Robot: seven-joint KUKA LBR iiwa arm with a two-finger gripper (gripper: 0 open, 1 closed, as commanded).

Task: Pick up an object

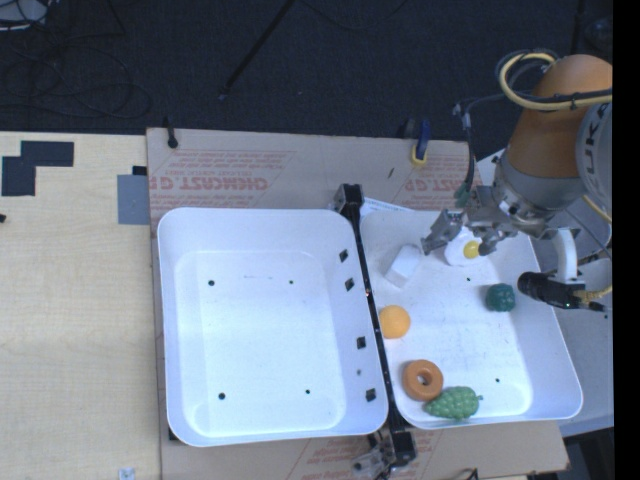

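Pincer (462, 240): low over right bin's far part, fingers spread, a small yellow-and-white object (468, 251) between them; grip itself cannot be judged.
Right bin (560, 393): white block (404, 264) near divider, far end; orange ball (394, 321) just beside divider; brown ring (423, 378) and green grape cluster (452, 402) at near rim, close together; dark green lump (500, 297) toward right wall.
Open room: bin's middle floor bare.
Left bin (170, 268): bare floor.
Bench (70, 318): pale wood, left.
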